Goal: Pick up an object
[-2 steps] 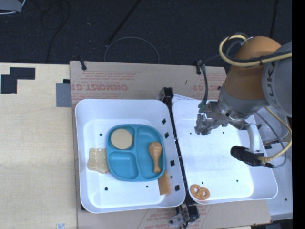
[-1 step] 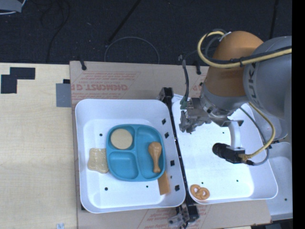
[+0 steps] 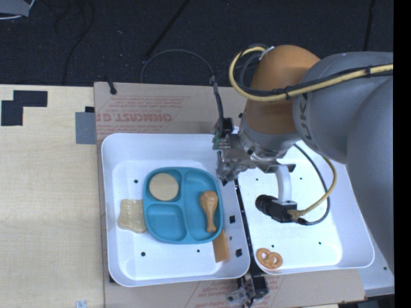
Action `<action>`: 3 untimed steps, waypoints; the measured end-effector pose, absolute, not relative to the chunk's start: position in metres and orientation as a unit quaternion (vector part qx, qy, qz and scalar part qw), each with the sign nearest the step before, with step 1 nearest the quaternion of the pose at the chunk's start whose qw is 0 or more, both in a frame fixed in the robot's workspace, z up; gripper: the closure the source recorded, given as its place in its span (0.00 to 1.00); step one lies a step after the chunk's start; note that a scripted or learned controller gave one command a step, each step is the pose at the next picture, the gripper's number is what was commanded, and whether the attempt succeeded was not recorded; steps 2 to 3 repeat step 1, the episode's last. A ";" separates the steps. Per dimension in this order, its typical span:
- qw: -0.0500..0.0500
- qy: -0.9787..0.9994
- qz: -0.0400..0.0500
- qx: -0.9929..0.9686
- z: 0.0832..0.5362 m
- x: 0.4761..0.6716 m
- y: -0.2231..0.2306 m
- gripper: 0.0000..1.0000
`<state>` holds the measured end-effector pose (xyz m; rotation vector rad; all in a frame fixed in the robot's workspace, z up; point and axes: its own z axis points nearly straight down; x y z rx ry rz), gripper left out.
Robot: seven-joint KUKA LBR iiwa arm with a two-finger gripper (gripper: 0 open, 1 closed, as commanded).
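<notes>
Pretzel-shaped brown snack toy sits at the right white bin's near-left corner. I see the pincer over the divider by the blue three-compartment plastic tray; can't tell its state. Tan drumstick toy in the tray's right compartment looks nearest: I'd centre on its shaft, clear of the rim.

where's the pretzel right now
The pretzel lies in the near-left corner of the right bin, beside the divide between the two bins, well below the claw and apart from the blue tray in the left bin.
</notes>
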<state>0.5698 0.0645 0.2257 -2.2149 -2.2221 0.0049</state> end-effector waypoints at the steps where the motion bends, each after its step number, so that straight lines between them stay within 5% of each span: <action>1: 0.001 -0.709 0.001 -0.706 0.233 0.573 0.109 1.00; 3: 0.001 -0.709 0.001 -0.706 0.233 0.573 0.109 1.00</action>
